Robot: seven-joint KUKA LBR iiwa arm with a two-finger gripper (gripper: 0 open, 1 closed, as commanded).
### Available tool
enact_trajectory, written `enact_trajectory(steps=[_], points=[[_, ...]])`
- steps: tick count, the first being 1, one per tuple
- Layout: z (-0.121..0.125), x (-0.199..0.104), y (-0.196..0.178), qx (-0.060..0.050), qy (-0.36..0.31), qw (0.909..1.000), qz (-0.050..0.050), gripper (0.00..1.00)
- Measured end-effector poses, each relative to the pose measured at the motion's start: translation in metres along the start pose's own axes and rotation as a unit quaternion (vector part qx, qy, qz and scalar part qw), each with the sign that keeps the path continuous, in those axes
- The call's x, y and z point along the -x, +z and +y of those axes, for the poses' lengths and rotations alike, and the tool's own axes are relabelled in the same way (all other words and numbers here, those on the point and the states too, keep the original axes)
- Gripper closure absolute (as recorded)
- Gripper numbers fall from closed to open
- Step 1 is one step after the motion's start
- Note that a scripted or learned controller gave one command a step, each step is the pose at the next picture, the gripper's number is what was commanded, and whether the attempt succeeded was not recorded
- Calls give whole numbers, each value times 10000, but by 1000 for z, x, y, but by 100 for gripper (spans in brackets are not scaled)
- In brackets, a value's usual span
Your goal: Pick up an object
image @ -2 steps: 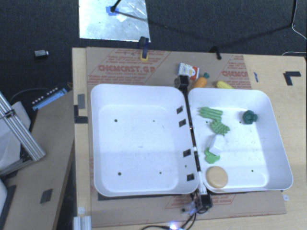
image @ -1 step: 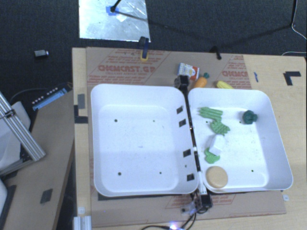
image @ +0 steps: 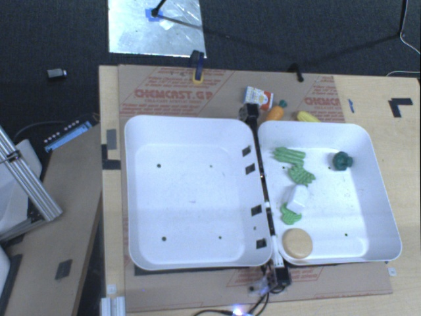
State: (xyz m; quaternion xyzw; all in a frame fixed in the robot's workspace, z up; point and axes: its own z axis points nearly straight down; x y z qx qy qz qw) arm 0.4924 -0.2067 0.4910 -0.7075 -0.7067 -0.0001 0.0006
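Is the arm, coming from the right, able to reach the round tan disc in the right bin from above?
Probably yes. The round tan disc lies flat in the near left corner of the right white bin, uncovered. The bin wall beside it might crowd the gripper.

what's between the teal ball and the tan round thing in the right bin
In the camera view, bare white bin floor lies between the teal ball and the tan disc. The green pieces sit off to the left.

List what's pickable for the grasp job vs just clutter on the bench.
Job, in the right bin:
green pieces
teal ball
tan disc
white piece

Lying about, behind the bins:
orange item
yellow item
clamp
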Motion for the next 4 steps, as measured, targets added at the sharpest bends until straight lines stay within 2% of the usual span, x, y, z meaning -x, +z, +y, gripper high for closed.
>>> enact_trajectory(steps=[1, 2, 3, 4], points=[[28, -111, 120, -29, -78, 10000, 15, 100], [111, -110, 92, 53, -40, 10000, -18, 100], [84, -105, -42, 96, -31, 9999, -21, 100], [-10, -99, -18, 1, 0, 10000, 1, 100]])
